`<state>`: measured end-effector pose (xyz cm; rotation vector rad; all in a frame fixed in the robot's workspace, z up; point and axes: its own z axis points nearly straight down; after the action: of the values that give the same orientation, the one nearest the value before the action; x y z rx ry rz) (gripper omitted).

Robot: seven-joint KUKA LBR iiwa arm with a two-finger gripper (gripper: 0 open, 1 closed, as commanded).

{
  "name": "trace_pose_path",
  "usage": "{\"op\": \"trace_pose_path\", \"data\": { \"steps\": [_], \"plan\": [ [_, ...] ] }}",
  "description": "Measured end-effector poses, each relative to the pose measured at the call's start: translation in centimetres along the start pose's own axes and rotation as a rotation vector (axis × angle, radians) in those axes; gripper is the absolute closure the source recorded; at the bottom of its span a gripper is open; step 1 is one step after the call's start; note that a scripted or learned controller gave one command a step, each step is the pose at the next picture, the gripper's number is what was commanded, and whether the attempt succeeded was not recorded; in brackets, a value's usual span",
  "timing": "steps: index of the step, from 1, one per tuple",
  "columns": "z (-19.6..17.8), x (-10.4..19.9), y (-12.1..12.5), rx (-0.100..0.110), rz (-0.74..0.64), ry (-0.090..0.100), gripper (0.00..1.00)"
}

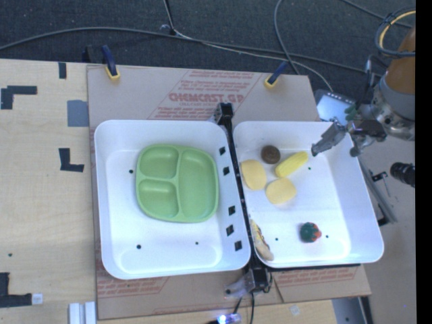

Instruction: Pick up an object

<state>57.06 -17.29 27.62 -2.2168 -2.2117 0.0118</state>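
Up at the far right rim of the right bin [361, 201], my gripper [335, 138] hangs with its two dark fingers spread apart, one reaching left toward the bin's inside and the other pointing down by the rim; nothing sits between them. My arm comes in from the right, its orange band [403, 73] above the wrist.

Nearest to my fingertips lies a yellow corn-like piece [291, 164], tilted, just left and below them but apart from them. Beside it, a small brown round object [271, 154] rests near the bin's far wall. A pale yellow rounded piece [254, 175] lies just left of the corn, and another yellow lump [281, 192] sits just below, the three yellow things close together. Farther toward the near side, well apart from that group, is a small green-and-red object [310, 232]. Against the bin's left wall near the front corner lies a slim tan and white item [260, 243]; I cannot tell what it is.

Across the divider, the left bin [115, 248] holds a green sectioned plate [178, 183]. Both bins stand on a cardboard sheet [196, 93] clamped to the bench.
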Motion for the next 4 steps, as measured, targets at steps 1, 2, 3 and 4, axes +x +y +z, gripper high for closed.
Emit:
{"op": "trace_pose_path", "data": {
  "steps": [1,2,3,4],
  "plan": [
    [-0.7,0.1,0.2,-0.011,-0.004,-0.002,0.00],
    [5.2,-0.7,-0.3,-0.006,-0.002,-0.002,0.00],
    [9.5,-0.7,-0.3,-0.008,-0.003,-0.002,0.00],
    [14.2,-1.1,-0.8,-0.007,-0.003,-0.002,0.00]
  ]
}}
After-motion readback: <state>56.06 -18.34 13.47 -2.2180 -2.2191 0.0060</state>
